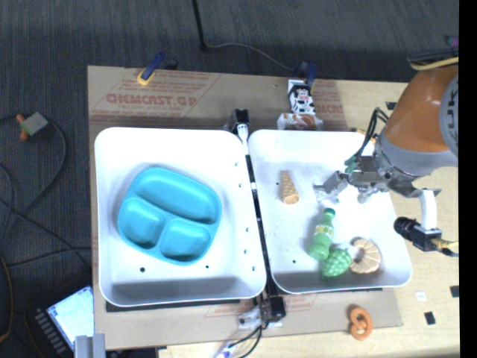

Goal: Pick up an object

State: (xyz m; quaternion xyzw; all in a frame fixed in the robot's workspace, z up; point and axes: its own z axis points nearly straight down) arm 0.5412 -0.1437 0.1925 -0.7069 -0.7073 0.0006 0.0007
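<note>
Nearby, the gripper (344,184) hangs open, holding nothing, between cone (289,187) and green bottle (323,234).

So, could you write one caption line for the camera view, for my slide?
KUKA arm's end effector hovers over the right bin holding toys; a blue divided tray lies in the left bin.

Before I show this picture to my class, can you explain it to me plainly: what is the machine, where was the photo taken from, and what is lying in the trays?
One camera looks down at a slant on a bench. The grey and orange robot arm reaches in from the right, its pincer over the right tray. That tray holds a small cone-shaped toy, a green bottle, a green bumpy toy and a tan ring. The left tray holds a blue divided plate. Nothing is held in the pincer.
</note>
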